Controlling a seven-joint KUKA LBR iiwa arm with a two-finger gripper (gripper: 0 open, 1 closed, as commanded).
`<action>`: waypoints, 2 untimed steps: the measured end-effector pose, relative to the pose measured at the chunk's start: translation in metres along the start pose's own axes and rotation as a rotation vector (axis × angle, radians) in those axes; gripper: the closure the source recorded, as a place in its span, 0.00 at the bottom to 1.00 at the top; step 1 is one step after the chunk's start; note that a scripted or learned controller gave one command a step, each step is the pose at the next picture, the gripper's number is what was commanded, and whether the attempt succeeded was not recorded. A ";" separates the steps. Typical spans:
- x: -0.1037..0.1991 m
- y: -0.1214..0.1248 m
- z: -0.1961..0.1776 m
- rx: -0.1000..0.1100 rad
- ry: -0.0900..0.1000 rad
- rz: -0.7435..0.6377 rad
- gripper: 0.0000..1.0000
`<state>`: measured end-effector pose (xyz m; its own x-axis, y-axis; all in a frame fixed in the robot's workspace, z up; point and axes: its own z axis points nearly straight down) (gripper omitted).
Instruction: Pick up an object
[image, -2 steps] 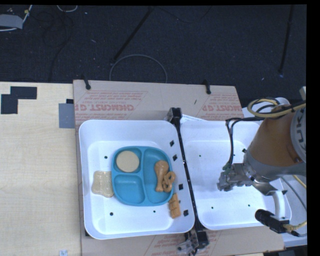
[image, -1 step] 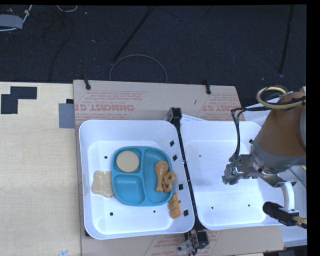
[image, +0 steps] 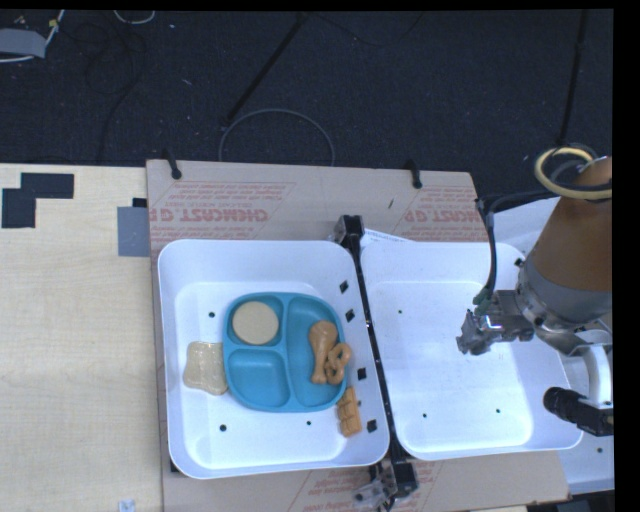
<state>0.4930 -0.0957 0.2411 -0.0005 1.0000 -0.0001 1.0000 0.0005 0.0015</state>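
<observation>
Table (image: 70, 330): pale wood surface seen at the left, with a sheet of brown printed cardboard (image: 300, 200) laid over its middle and right part — both bins rest on that sheet.
Arm (image: 580, 250): grey body with an orange band, entering from the right edge and hanging over the right bin's far side.
Left bin (image: 180, 440): shallow white tray, joined to its neighbour along a dark centre strip.
Right bin (image: 440, 410): shallow white tray; its floor is seen bare except for small dark dots.
Blue plate (image: 262, 385): divided dish with three compartments, lying in the middle of the left bin.
Pretzel-shaped piece (image: 328, 352): tan and twisted, lying in the plate's right compartment.
Round biscuit (image: 254, 322): pale tan disc, set in the plate's upper left compartment.
Bread slice (image: 205, 367): cream-coloured, flat on the left bin's floor, touching the plate's left edge.
Small brown piece (image: 348, 410): lumpy, lying on the bin floor just off the plate's lower right corner, near the centre strip.
Gripper (image: 476, 335): held above the right bin's right half, well apart from every object; whether the jaws are released or clenched cannot be told — nothing is seen between them.
</observation>
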 end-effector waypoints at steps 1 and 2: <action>0.053 0.007 -0.006 0.003 0.002 -0.004 1.00; 0.097 0.008 0.001 0.007 0.002 -0.003 1.00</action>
<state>0.5008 0.0015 0.2398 -0.0034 1.0000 0.0018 1.0000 0.0034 -0.0055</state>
